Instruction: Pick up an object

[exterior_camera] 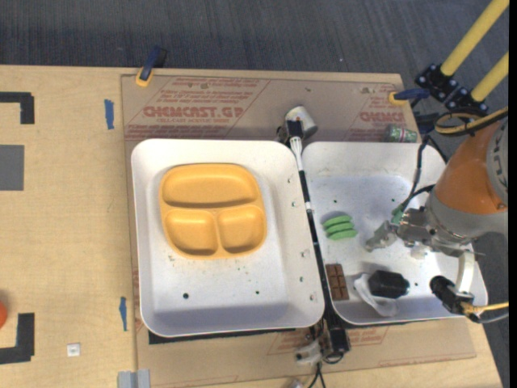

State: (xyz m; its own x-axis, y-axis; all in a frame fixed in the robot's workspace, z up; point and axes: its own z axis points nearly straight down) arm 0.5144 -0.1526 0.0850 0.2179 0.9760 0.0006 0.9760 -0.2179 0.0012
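Observation:
The right bin (363, 164) holds a green ridged object (340, 226) near its middle. A brown chocolate bar (336, 281) lies by the bin's left wall, near the front. A black object resting on a white piece (384, 285) sits at the front. My gripper (381, 238) reaches in from the right and hangs low over the bin floor, just right of the green object and above the black one. Nothing shows in its grasp.
The left bin (153, 217) holds a yellow divided plate (213, 208). A black divider strip (307, 208) runs between the bins. The grey arm with its orange band (477, 184) covers the right bin's right side. A small green can (400, 134) lies behind the right bin.

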